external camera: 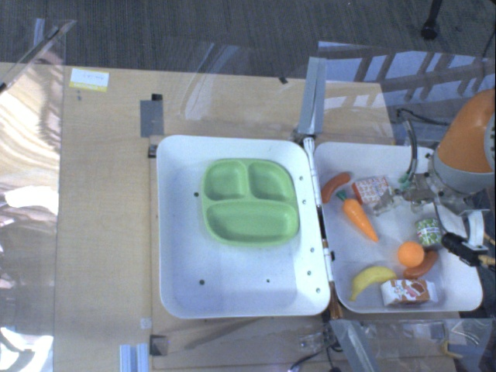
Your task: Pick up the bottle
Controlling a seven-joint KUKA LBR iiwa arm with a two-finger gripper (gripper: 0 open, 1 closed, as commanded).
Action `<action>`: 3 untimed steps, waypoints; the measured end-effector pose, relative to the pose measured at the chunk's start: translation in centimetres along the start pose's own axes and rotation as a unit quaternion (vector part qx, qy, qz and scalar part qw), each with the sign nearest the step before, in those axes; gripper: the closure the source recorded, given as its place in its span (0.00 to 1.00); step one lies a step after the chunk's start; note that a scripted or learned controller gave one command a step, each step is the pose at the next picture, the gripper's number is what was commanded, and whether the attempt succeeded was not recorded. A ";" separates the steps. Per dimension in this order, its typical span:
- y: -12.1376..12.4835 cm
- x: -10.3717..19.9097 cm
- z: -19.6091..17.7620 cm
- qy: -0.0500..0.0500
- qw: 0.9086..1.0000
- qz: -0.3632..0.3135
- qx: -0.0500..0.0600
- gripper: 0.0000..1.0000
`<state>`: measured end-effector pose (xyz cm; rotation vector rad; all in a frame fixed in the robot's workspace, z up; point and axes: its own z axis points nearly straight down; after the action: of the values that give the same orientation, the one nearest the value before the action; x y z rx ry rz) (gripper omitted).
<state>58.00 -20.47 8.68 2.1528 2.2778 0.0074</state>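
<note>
A small bottle with a green and white label stands in the right bin, near its right side. Just below it lie an orange and a brown sausage. My gripper hangs over the bin's right part, just above and slightly left of the bottle, under the arm's orange band. Nothing shows as held in it.
The right bin also holds a red sausage, a red and white carton, a carrot, a banana and a second carton. A green divided plate lies in the left bin.
</note>
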 end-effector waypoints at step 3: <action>8.6 6.3 0.2 -0.003 0.999 -0.043 0.017 0.00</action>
<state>66.23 -13.72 8.50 2.0654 2.3808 -0.0388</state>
